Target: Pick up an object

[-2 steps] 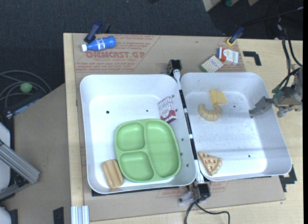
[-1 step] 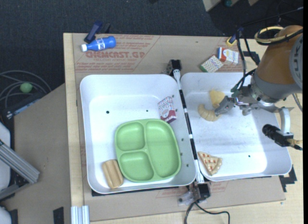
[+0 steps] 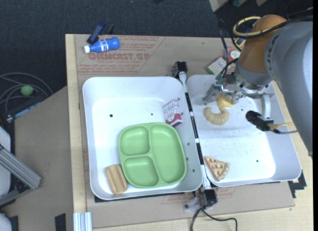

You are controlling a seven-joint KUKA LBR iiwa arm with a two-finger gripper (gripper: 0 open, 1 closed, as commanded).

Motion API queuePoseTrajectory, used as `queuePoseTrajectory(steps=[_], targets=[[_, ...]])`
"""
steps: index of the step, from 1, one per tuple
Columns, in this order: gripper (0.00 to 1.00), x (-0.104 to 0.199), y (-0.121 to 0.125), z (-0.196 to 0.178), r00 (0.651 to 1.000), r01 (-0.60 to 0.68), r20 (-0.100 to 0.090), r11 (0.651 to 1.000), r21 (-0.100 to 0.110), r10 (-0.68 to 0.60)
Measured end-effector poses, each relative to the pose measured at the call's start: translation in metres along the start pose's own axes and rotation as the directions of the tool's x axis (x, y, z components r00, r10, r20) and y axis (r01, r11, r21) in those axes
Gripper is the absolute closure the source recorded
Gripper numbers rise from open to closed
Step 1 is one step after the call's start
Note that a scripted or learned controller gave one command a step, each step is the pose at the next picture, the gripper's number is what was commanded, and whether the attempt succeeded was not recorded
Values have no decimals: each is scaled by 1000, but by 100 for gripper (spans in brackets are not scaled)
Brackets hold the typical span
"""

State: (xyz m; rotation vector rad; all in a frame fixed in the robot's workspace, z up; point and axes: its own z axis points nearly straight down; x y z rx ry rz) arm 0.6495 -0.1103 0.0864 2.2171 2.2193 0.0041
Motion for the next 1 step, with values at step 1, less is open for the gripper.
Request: queuePoseTrajectory(steps=[1], targets=[[100, -1, 2, -13, 1000, 2, 3, 1000, -7, -2]])
